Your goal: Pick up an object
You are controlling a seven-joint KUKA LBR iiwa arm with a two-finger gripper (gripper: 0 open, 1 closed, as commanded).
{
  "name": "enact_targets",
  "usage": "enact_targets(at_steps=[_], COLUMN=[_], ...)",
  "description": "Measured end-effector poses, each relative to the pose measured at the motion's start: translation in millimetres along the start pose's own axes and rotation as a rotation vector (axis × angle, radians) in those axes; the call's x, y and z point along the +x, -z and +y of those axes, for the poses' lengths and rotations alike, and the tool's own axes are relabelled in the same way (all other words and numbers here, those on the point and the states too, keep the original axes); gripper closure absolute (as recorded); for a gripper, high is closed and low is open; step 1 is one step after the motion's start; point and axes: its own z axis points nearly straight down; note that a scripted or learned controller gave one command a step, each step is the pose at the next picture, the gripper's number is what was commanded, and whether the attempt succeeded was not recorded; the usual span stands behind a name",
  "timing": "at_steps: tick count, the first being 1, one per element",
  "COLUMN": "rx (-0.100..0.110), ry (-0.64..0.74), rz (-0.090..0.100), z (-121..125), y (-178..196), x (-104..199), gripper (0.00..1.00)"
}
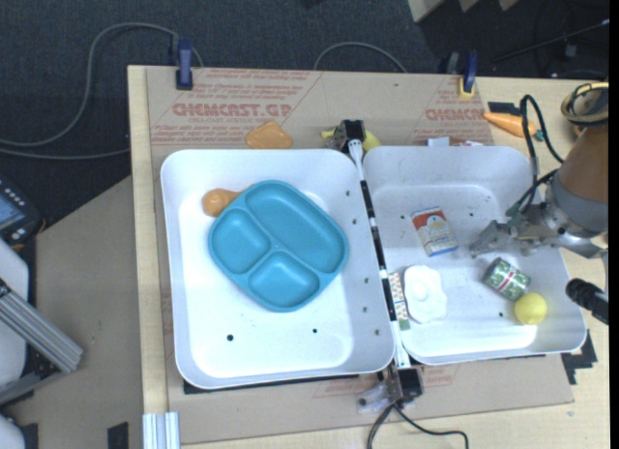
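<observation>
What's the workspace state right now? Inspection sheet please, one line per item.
Surface: bench bearing the left bin and right bin.
Job's things: blue divided plate and orange piece in left bin; small box, white object, green can, yellow ball in right bin.
Clutter: orange scrap on bench behind the bins.
Grippers: gripper low over right bin, above the can; holds nothing seen.
Cables: black cable on floor.
Surroundings: dark carpet.

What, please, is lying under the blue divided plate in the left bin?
An orange thing pokes out from under the blue plate's upper-left edge, resting on the left bin. Its covered part is hidden, as is anything else beneath the plate.
</observation>
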Motion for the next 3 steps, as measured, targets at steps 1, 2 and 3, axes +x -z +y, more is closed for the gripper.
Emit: enact_targets(at_steps=[1, 2, 3], rx=[0.009, -0.001, -0.006], ry=[-0.001, 0.0, 0.014], rz=[0.006, 0.001, 0.006], z=[-46.1, -42.3, -53.4], y=[-19.7, -7.7, 86.4], x=[17.0, 15.8, 138.6], gripper=[0.0, 1.0, 1.0])
